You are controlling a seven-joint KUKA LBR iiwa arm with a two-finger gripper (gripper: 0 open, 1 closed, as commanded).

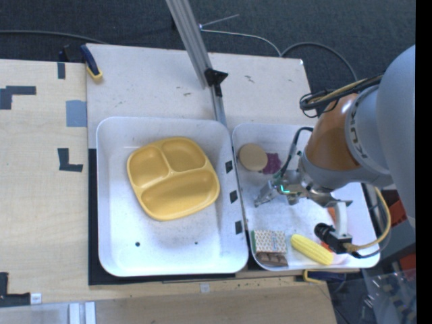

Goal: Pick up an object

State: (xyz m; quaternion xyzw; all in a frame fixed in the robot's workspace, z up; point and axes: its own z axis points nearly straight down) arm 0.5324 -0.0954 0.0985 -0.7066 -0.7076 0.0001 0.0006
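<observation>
Two white bins sit side by side on the bench. The left bin (111,181) carries a yellow plate (173,177) with three compartments, lying flat near its middle and turned a little askew. A few dark specks dot the bin floor below the plate.

The right bin (297,218) holds the smaller things. A tan disc (253,157) lies near its upper left corner, with a purple scrap (272,162) just beside it on the right. Along the lower edge lie a patterned block (270,244) — tan on top, brown below — and, just to its right, a corn cob (311,248), tilted with its far end lower.

The arm (358,133) reaches in from the right, its orange band above the wrist, and the gripper (264,196) hangs over the middle of the right bin, below the disc and above the block. Its metal fingers (262,198) point left toward the bin's dividing wall. They appear parted, with nothing between them — the disc, the scrap, the block and the cob all lie apart from them on the bin floor.

A grey rail (192,36) slants down from the top of the view to the gap between the bins.
</observation>
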